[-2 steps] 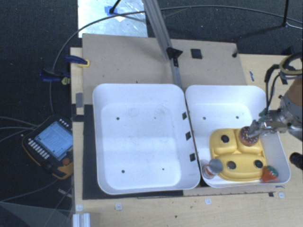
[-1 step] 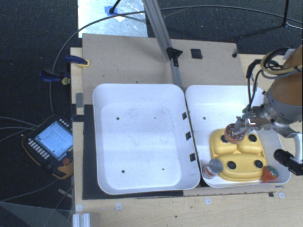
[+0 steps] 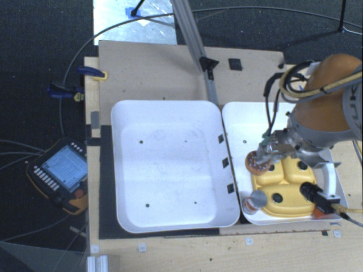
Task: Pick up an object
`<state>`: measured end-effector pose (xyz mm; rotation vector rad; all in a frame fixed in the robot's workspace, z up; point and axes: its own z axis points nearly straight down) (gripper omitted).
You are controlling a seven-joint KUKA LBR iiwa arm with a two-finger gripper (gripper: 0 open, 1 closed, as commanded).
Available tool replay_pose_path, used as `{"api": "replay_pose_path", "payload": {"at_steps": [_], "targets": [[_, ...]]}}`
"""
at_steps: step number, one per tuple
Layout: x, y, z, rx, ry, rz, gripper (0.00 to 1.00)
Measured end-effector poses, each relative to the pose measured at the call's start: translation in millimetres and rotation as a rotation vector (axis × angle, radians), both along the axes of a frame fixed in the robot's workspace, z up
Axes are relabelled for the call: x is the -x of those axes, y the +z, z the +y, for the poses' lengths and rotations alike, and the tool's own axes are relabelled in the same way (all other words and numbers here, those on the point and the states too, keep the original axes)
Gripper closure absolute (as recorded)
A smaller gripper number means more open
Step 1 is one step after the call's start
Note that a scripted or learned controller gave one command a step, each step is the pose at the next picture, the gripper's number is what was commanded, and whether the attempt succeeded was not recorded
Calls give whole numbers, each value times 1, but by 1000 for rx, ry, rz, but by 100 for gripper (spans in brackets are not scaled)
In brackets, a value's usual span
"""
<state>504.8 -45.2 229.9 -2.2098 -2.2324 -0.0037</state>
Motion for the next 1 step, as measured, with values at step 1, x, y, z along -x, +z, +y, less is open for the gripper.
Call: {"api": "replay_pose_path", "payload": {"at_steps": [1], "targets": [[-10,-1,61,0,2,-1,100]]}}
